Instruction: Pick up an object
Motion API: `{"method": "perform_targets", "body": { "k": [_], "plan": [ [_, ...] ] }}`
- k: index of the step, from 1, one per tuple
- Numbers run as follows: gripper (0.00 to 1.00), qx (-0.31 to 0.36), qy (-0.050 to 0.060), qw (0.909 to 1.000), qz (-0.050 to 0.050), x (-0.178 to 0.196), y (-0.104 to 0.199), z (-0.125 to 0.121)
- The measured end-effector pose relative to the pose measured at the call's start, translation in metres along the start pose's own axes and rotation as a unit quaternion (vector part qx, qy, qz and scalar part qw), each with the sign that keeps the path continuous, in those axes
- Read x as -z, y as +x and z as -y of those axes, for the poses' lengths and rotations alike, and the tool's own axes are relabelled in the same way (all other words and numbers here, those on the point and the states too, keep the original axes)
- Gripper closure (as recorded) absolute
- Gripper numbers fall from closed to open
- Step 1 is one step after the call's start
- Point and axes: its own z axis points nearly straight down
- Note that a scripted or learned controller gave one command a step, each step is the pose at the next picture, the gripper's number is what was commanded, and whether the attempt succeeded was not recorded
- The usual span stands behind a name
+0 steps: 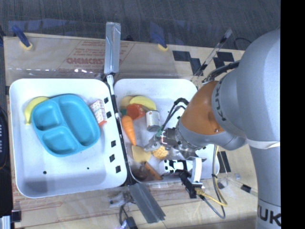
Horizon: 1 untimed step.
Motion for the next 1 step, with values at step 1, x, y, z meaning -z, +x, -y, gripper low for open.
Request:
{"method": "perform_targets", "body": {
  "k": [1],
  "plan": [
    [1.00,0.003,0.002,1.0000,0.000,0.0088,0.0008,0.0002]
  ]
}}
